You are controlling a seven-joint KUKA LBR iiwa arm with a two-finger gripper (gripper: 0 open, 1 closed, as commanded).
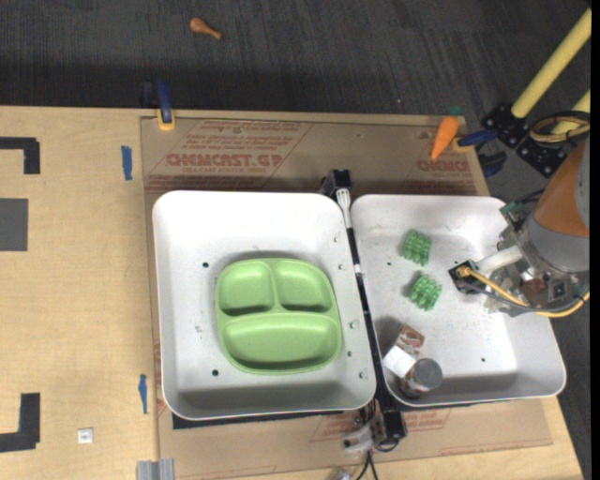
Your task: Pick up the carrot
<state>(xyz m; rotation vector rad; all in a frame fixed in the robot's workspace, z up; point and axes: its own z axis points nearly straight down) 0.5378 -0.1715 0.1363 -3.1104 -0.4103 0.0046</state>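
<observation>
Nearest you: a grey-topped can (423, 375) stands in the near-left corner of the right bin (487, 211), with a small white-and-brown box (401, 356) against its far-left side.
Far left: you see bare worktop (75, 281) with black corner marks and bits of blue tape.
Floor beyond the worktop: a small orange thing (204, 28) lies on the dark floor, too small for you to identify.
Left clamp: a blue-and-orange clamp (165, 103) grips the far edge of the cardboard sheet (225, 155) under the bins.
Left bin (178, 281): it holds a green divided plate (277, 314), lying flat near the middle.
Right bin, middle: two green studded blocks (416, 247) (425, 292) lie near each other but apart, both left of the pincer.
Carrot (444, 137): what you can best take for it is an orange tapered piece with a greenish far end. It lies outside both bins, on the cardboard just past the right bin's far rim.
In the way: that far rim lies between pincer and carrot, and a blue clamp (474, 140) sits just beside the carrot on its right.
Pincer (516, 281): it hangs over the right side of the right bin, well apart from the carrot. Whether it is wide or narrow you cannot tell, and you see nothing held in it.
Far right: a yellow pole (561, 58) slants across the floor.
</observation>
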